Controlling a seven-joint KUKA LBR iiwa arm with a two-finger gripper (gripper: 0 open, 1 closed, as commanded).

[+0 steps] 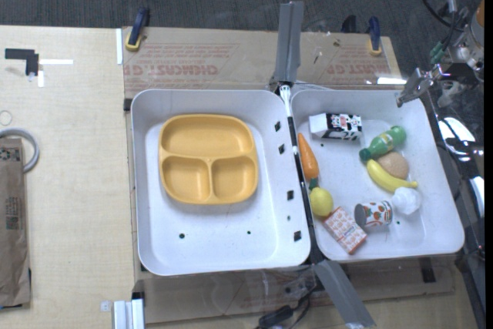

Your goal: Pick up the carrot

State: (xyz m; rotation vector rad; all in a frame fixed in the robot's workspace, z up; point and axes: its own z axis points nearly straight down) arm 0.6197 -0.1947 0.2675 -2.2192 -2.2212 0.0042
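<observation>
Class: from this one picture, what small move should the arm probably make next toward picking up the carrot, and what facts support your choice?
Probably swing the gripper leftward across the right bin until it is above the carrot. The gripper sits at that bin's far right corner, while the carrot lies against its left wall, just above the lemon, untouched.

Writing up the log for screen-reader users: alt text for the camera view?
An orange carrot lies against the left wall of the right bin, untouched, near a lemon, banana, milk carton and can. The left bin holds a yellow divided plate. The claw hovers over the right bin's far right corner.
</observation>
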